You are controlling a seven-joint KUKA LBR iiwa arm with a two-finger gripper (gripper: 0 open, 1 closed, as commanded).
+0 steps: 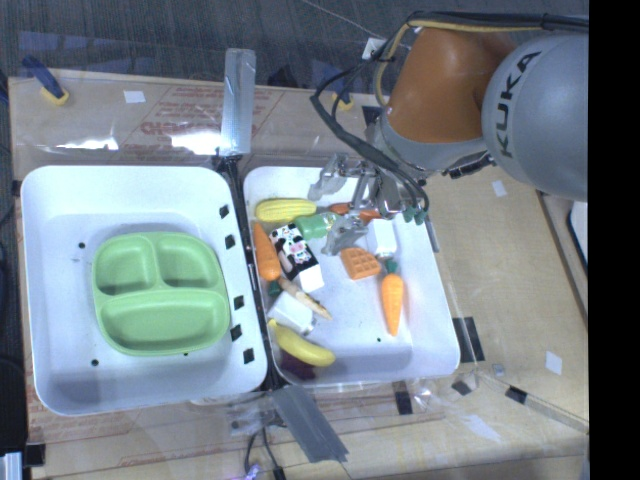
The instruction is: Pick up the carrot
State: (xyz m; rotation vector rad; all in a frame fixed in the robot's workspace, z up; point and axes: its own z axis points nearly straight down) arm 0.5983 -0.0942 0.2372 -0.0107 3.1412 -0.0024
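The carrot [392, 303], orange with a small green top, lies near the right wall of the right bin [440, 313], pointing toward the front. My gripper [338, 210] hangs over the back of that bin, up and to the left of the carrot and apart from it. Its fingers stand open, above a green piece [314, 224] and a small orange-red piece. Nothing is held between them.
The right bin also holds a yellow corn-like piece [285, 209], an orange stick [266, 252] by the left wall, a black-and-white block [293, 248], a waffle piece [360, 264] and a banana [303, 346]. A green divided plate [158, 293] sits in the left bin [50, 218].
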